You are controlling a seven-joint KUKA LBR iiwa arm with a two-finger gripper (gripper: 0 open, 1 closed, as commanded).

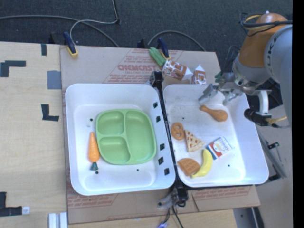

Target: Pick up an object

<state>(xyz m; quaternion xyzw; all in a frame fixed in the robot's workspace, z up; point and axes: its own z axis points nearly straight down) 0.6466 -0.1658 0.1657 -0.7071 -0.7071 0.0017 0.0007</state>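
Observation:
My gripper point(219, 97) hangs over the back of the right bin point(251, 160), open, its two fingers point(207, 94) spread with nothing between them. Just below it lies a brown chicken drumstick point(214, 112). Further forward in the same bin are a pretzel point(177, 130), a pizza slice point(193, 140), a small white carton with red and blue print point(219, 147), a banana point(204, 163) and a brown waffle-like cookie point(188, 166).
The left bin point(76, 99) holds a green divided plate point(126, 136) and an orange carrot point(93, 148). Behind the bins, on the cardboard, sit a green clamp point(157, 56) and small packets point(175, 70). Black clips point(156, 80) join the bins' shared wall.

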